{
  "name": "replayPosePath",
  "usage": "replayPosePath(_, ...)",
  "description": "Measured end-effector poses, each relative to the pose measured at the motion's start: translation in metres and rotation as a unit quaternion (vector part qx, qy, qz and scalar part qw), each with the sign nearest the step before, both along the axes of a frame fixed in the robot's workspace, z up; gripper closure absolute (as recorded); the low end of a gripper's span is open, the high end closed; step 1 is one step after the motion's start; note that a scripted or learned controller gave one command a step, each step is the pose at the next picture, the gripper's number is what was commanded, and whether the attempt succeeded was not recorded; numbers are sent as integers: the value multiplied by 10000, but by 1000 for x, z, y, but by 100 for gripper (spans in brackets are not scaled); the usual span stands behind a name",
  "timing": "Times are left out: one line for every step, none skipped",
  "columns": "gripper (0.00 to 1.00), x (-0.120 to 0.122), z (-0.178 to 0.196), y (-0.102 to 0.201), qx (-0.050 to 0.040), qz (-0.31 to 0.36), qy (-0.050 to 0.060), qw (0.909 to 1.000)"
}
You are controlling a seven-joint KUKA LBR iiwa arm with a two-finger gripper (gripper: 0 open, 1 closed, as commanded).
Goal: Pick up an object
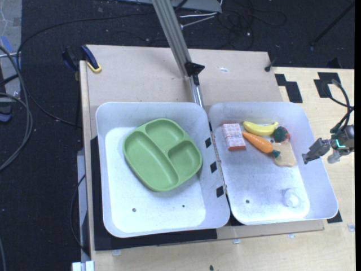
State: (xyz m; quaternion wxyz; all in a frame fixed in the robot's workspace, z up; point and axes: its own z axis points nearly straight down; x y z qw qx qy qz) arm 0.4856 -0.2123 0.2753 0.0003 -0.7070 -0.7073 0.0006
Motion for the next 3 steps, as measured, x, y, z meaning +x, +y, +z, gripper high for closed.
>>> replayPosePath(0, 0, 1, 0, -2, 2, -8, 10000)
replayPosePath(0, -5, -44, -2, 7, -9, 11, 10000)
replayPosePath(0, -4, -107, 5, 15, -5, 22, 10000)
